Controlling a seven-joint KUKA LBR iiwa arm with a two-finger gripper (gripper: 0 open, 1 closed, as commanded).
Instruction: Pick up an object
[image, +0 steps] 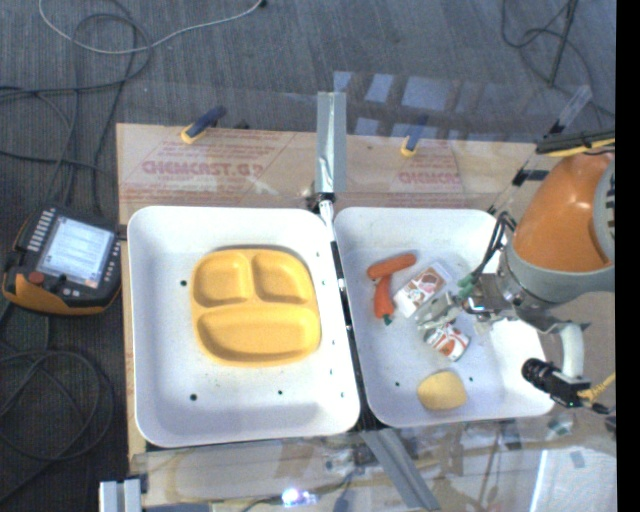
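The right bin (400, 225) holds several small items. Two orange carrot-like pieces lie near its middle, one (390, 266) slanted above the other (383, 298). A white packet with red print (421, 289) sits just right of them. Lower down are a small red and white object (453, 344) and a yellow lump (441, 390). My gripper (440, 318) reaches in from the right and sits low between the white packet and the red and white object, close to both. I see nothing clearly held in it.
The left bin (160, 240) holds a yellow divided tray (256, 305). A raised rim (340, 300) separates the two bins. The arm's orange band (560, 225) and wrist hang over the right bin's right edge. A handheld pendant (65, 260) lies off the bench at left.
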